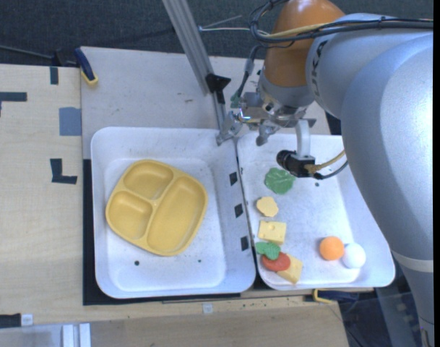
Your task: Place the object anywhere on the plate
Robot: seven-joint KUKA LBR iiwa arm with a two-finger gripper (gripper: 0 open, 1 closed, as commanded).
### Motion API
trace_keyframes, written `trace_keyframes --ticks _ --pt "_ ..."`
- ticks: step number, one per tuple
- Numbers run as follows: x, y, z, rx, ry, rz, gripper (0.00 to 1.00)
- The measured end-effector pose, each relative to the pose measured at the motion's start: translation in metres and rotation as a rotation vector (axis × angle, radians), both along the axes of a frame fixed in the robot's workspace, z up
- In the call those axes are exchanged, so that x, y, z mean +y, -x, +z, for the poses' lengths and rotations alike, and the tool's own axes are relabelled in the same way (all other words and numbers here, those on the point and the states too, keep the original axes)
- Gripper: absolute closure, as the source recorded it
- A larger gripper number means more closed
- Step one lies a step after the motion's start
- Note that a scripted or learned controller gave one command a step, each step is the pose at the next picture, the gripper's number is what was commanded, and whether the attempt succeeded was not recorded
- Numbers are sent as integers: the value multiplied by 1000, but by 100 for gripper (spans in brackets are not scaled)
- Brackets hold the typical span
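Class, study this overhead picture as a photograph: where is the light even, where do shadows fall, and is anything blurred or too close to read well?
Camera view: light is soft and even across both bins; the yellow plate casts only a faint shadow on the left bin; the grey arm looms large and close at the right; the gripper area is cluttered and hard to read; small food pieces like the orange ball look slightly soft.

Grey arm (pixel 378 114) with orange band (pixel 299 38) enters from right, wrist bent downward; two-finger metal gripper (pixel 246 134) hangs low, jaws spread apart.

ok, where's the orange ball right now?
The orange ball lies in the right bin, near its front right corner, touching the white ball.
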State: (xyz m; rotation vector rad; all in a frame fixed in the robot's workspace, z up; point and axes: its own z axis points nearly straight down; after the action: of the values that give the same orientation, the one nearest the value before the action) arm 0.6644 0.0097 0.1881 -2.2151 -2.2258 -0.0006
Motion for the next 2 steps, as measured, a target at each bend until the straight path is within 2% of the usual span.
trace_keyframes --ticks 1,2 --pt "-39 48 0 4 4 -8 0" --pt "-27 -12 39 -7 1 -1 0"
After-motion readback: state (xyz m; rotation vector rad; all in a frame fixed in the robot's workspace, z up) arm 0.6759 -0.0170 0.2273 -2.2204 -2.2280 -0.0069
